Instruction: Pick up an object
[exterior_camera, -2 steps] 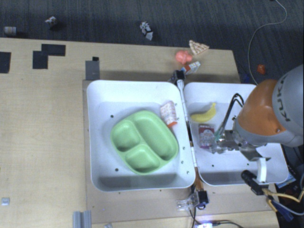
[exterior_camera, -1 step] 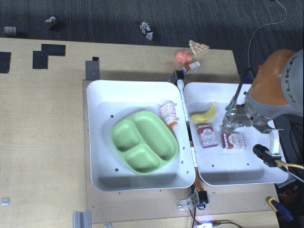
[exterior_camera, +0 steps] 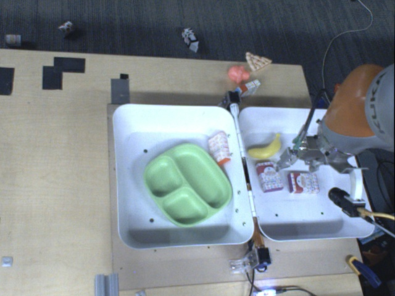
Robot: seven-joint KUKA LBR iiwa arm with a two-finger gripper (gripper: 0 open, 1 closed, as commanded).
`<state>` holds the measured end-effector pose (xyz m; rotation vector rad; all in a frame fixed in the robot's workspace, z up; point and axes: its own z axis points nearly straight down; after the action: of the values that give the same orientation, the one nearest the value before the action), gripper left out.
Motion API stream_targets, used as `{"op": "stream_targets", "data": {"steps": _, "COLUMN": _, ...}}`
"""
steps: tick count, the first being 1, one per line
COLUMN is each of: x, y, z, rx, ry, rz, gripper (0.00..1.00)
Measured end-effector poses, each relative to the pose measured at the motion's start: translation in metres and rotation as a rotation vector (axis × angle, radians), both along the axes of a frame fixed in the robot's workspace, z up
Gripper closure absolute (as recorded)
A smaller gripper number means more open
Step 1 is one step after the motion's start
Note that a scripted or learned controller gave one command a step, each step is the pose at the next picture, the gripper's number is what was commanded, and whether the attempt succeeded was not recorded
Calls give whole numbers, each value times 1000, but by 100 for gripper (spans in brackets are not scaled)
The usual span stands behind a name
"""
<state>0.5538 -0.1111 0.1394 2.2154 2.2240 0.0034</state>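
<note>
Camera view: gripper [exterior_camera: 290, 158] is hovering, finger gap unreadable, banana [exterior_camera: 265, 148] just left, red packet [exterior_camera: 269, 179] below-left; centering over the banana before descending looks safest.

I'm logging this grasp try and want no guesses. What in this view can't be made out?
- Tool, camera view: too blurred to tell how it is set or whether it touches anything.
- Two red-and-white packets: print too small to read.
- Right bin: the arm covers its far right corner.
</note>
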Motion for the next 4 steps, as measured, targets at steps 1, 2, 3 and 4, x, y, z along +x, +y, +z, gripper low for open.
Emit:
{"op": "stream_targets", "data": {"steps": 1, "x": -36, "y": 17, "z": -45, "rx": -10, "ry": -30, "rz": -4, "gripper": 0}}
{"op": "stream_targets", "data": {"steps": 2, "x": -34, "y": 18, "z": -33, "rx": -10, "ry": -37, "rz": -3, "gripper": 100}}
{"op": "stream_targets", "data": {"steps": 3, "x": 68, "y": 81, "z": 47, "rx": 2, "ry": -3, "rz": 2, "gripper": 100}}
{"op": "stream_targets", "data": {"steps": 4, "x": 67, "y": 80, "z": 46, "rx": 0, "ry": 0, "rz": 2, "gripper": 0}}
